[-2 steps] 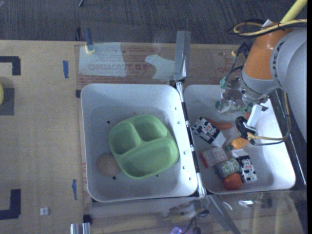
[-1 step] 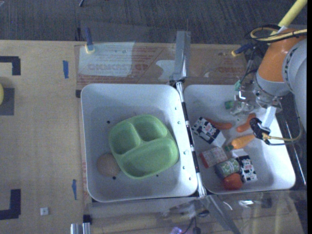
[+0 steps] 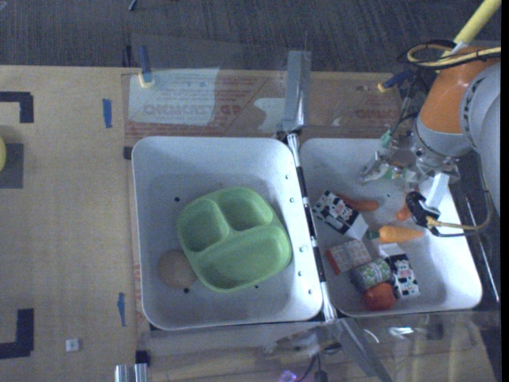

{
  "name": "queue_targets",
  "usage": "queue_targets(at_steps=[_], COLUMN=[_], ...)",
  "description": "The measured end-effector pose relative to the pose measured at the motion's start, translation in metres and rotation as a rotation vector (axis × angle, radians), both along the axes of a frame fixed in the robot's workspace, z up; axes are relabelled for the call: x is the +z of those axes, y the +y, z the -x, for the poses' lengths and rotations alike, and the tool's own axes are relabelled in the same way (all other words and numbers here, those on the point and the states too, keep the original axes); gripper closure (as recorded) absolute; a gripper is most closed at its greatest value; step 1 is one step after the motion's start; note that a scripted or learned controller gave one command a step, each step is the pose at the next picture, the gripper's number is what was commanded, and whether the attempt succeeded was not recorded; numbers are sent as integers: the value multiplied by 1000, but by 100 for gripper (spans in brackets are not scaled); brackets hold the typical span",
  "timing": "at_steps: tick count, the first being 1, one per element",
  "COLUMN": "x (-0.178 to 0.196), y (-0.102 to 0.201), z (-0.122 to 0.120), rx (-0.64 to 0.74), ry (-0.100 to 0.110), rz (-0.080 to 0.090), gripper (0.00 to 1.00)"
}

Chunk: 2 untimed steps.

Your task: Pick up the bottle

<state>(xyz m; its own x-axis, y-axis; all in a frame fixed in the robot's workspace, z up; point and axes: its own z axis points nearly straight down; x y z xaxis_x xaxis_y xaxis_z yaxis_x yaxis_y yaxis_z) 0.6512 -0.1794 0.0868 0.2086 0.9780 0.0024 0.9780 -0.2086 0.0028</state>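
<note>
My gripper (image 3: 387,167) hangs low over the back of the right bin (image 3: 465,281), under the orange-banded wrist (image 3: 445,102). Below and left of it a black-and-white patterned container (image 3: 338,212) with a white end lies on its side near the bin's left wall. A second patterned container (image 3: 404,277) and a small green-labelled can-like item (image 3: 370,274) lie toward the front. I cannot tell which of these is the bottle. The gripper is apart from all three, and I see nothing held in it.
The right bin also holds an orange carrot (image 3: 402,233), a smaller orange piece (image 3: 366,205), a pinkish box (image 3: 348,255) and a red tomato (image 3: 380,295). The left bin (image 3: 151,165) holds a green divided plate (image 3: 235,237) and a tan ball (image 3: 176,269). A cable (image 3: 457,228) trails from the wrist.
</note>
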Motion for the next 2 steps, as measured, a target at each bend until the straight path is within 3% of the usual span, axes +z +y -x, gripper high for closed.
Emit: queue_targets(at_steps=[1,2], x=[-1,-1], y=[-6,-11], z=[-14,-19], rx=[-19,-179], ry=[31,32], rz=[-19,-33], gripper=[0,0])
